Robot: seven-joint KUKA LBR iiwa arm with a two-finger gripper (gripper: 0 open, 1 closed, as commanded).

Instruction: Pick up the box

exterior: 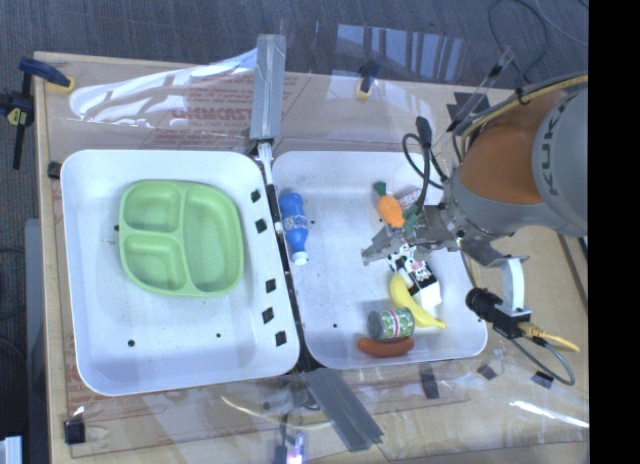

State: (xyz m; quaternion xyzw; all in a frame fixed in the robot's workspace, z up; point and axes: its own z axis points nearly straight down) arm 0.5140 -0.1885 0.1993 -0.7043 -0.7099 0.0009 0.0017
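Arm over the right bin, at the approach step of the box pick.

The grey two-finger gripper (402, 250) hung low in the right shallow white bin (330, 177), just above the small white box with black printing (423, 282), which lay touching a yellow plastic banana (412, 304); whether its fingers were apart or together could not be told. The next move probably called for a grasp on the box alone, clear of the banana. "KU" was readable on the arm; the box's printing was too small to read.
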